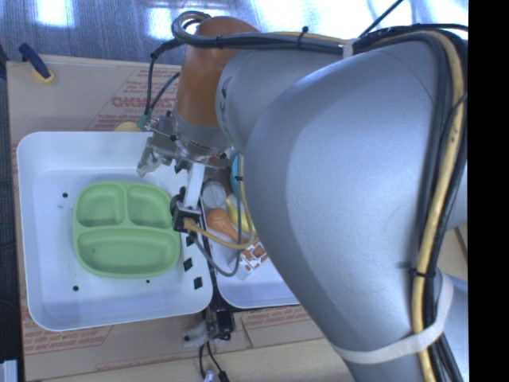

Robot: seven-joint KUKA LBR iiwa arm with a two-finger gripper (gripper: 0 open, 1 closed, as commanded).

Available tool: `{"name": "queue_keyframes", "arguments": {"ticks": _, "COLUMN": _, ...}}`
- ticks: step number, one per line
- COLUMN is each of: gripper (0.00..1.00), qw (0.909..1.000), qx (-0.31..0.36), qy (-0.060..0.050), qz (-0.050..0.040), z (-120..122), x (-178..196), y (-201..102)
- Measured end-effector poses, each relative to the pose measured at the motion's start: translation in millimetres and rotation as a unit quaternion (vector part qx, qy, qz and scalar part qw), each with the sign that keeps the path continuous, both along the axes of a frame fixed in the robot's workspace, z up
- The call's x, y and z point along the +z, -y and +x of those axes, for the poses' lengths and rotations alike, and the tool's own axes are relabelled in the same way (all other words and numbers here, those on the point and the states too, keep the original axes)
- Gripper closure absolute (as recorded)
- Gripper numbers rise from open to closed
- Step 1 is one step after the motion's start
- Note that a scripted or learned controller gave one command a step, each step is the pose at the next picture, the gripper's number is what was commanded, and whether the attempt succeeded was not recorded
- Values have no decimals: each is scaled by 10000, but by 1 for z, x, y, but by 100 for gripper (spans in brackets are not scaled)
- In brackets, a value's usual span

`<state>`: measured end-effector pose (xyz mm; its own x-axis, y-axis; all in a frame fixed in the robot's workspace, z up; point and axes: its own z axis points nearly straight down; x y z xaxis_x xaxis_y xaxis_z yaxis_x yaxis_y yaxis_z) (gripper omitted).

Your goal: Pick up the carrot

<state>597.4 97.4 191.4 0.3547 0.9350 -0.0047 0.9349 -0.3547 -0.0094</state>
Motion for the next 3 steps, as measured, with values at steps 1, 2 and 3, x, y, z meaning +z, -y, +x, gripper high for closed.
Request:
{"name": "queue_keyframes", "arguments": {"ticks": 1, "gripper": 0, "qw": 9980, "qx": -628, "qy": 28, "qz": 22, "z": 37, "x": -82, "y": -12}}
{"name": "queue_keyframes", "arguments": {"ticks": 2, "gripper": 0, "qw": 9893, "qx": -1461, "qy": 3, "qz": -13, "z": 58, "x": -44, "y": -36}}
{"name": "queue_keyframes", "arguments": {"ticks": 3, "gripper": 0, "qw": 9879, "qx": -1553, "qy": 11, "qz": 6, "z": 54, "x": -10, "y": -70}}
